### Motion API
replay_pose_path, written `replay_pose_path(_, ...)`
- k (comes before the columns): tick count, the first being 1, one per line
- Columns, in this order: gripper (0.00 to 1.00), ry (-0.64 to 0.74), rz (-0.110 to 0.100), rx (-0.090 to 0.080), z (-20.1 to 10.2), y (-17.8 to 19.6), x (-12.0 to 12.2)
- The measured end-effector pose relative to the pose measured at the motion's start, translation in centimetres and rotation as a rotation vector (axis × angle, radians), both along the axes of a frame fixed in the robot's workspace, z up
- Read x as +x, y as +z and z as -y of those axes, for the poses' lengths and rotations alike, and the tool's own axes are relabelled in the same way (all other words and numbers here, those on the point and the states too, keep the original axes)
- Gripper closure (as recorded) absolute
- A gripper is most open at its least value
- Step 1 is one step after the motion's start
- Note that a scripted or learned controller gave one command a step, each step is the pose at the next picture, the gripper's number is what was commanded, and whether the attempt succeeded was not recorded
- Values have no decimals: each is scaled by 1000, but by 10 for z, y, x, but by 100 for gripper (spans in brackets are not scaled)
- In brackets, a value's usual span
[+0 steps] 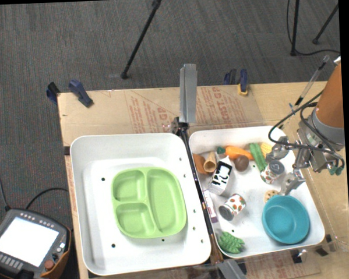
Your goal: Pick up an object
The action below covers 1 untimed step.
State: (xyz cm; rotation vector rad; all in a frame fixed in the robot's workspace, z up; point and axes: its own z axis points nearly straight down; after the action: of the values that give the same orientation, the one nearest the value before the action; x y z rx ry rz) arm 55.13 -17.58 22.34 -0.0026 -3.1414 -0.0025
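Note:
My gripper [284, 167] hangs over the right side of the right bin [251, 135], just above the teal bowl [285, 219]. Its two grey fingers stand apart, open, with nothing clearly between them. A small round patterned cup [271, 173] lies right beside the fingers, on their left. Further left in the same bin lie an orange carrot [238, 152], a green vegetable [257, 155], a brown ball [241, 163], a black-and-white box [221, 175], a patterned can [232, 206] and a green leafy toy [231, 241].
The left bin [87, 152] holds a green divided plate [148, 202]. A metal post [188, 94] rises between the bins at the back. Cables [281, 124] loop from the wrist over the right bin's far corner. A tablet [25, 243] lies on the floor at the left.

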Motion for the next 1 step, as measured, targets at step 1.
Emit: replay_pose_path(1, 0, 64, -1, 2, 17, -136, -13)
